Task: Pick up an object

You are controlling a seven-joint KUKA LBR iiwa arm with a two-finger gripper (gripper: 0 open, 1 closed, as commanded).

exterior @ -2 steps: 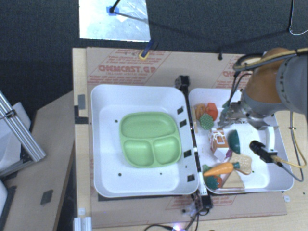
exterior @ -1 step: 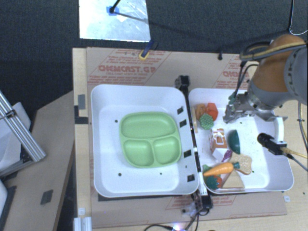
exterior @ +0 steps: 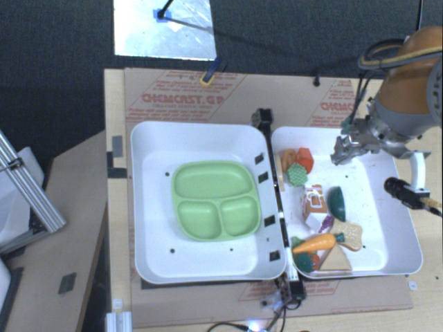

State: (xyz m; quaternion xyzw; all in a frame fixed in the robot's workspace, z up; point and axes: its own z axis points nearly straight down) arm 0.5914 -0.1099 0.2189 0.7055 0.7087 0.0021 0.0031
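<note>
The right bin (exterior: 398,244) holds several toy foods: a red-orange piece (exterior: 303,160), a green ridged piece (exterior: 297,176), a small white carton (exterior: 314,202), a dark green rounded piece (exterior: 336,201), an orange carrot (exterior: 318,243) and a tan cracker-like piece (exterior: 351,234). My gripper (exterior: 341,153) hangs over the far part of the right bin, right of the red-orange piece and apart from it. Nothing shows between its fingers.
The left bin (exterior: 149,185) holds a light green divided plate (exterior: 212,200). A black divider with clips (exterior: 268,178) runs between the bins. Cardboard lies under both bins. A metal frame (exterior: 28,192) stands at the far left.
</note>
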